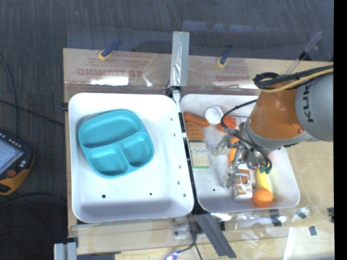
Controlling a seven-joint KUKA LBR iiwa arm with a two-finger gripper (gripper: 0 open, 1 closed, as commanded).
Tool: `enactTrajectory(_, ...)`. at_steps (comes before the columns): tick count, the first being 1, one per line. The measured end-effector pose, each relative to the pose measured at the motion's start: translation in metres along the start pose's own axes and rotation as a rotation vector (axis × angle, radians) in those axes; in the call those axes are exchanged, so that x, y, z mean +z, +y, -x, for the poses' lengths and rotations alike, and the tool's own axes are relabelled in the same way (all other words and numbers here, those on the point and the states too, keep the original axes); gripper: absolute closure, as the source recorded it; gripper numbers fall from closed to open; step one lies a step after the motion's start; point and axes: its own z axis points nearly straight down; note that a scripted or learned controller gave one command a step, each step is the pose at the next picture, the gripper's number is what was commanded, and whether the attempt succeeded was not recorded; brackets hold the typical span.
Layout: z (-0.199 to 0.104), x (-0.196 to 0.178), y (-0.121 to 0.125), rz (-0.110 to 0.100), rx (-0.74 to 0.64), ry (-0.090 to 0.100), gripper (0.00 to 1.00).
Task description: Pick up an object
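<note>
My gripper [242,162] hangs low over the right bin [287,199], just under the arm's orange band [275,118]. It sits in the middle of a cluster of small items. A brown and white carton [243,186] lies directly below it, and an orange fruit [263,197] and a yellow banana-like piece [264,179] lie to its right. A thin orange carrot [232,155] rests at its left side. Farther left lie a green patterned packet [199,155], an orange stick [195,119], a white round cap [213,114] and a red piece [228,122].
The left bin [87,199] holds a teal divided tray [115,142]. A metal strip [180,58] stands at the back between the bins. Cables [282,79] loop above the arm. A handheld controller [11,164] lies off the bench at far left.
</note>
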Motion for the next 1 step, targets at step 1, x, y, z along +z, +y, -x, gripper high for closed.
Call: enactTrajectory(1, -0.0353, -0.0007, 0.0052, -0.001, 0.025, -0.005, 0.0)
